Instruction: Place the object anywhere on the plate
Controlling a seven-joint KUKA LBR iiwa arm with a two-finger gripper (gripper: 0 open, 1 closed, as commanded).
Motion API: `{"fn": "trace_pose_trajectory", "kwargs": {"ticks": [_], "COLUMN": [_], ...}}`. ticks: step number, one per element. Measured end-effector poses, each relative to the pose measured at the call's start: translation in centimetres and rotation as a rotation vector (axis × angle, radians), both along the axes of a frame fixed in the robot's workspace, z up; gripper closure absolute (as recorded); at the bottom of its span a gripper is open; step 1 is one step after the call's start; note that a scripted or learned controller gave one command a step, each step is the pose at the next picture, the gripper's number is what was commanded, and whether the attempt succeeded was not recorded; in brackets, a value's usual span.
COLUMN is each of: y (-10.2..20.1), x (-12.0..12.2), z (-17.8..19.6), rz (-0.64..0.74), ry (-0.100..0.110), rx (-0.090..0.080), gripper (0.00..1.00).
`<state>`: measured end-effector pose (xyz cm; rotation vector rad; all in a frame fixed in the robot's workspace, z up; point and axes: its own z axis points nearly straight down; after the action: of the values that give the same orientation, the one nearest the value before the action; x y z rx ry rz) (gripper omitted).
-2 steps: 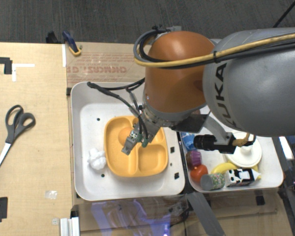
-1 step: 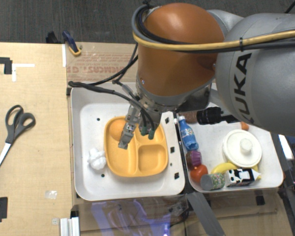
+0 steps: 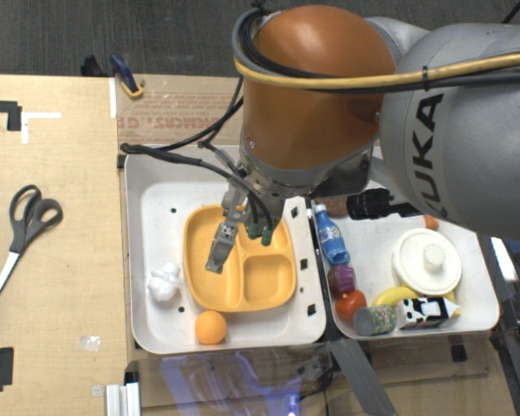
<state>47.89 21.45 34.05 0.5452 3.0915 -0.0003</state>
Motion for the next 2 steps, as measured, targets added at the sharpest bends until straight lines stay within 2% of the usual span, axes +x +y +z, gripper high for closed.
{"fn": "trace_pose_trajectory", "kwargs": {"ticks": [1,2], "y": [0.0,1.3], "x": [0.1,-0.1], "z": [0.9,-9.3], "rz": [0.0,-0.029], "ry": [-0.001,0.004], "rx": [-0.001,-0.001], "gripper": [1.0,1.0]}}
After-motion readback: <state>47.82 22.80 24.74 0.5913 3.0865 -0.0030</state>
